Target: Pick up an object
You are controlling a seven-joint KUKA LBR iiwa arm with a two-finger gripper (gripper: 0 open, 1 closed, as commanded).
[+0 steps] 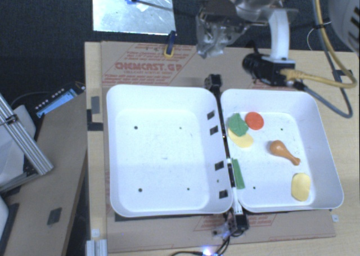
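The right bin (320, 131) holds several small things: a red-orange disc (254, 120), a green leaf-shaped piece (237, 125) lying partly over a pale yellow piece (242, 139), a brown drumstick-shaped piece (283, 152), a yellow lemon-shaped piece (301, 186), and a green strip (238, 174) by the bin's left wall. My gripper (211, 40) hangs high above the bench behind both bins, over the cardboard, well away from these things. Nothing shows between its fingers.
The left bin (118, 137) stands beside the right one, joined by black clips (214, 131) along the middle. A shiny metal sheet (133, 0) lies behind on the dark floor. A yellow and blue clamp (169, 48) sits at the cardboard's far edge.
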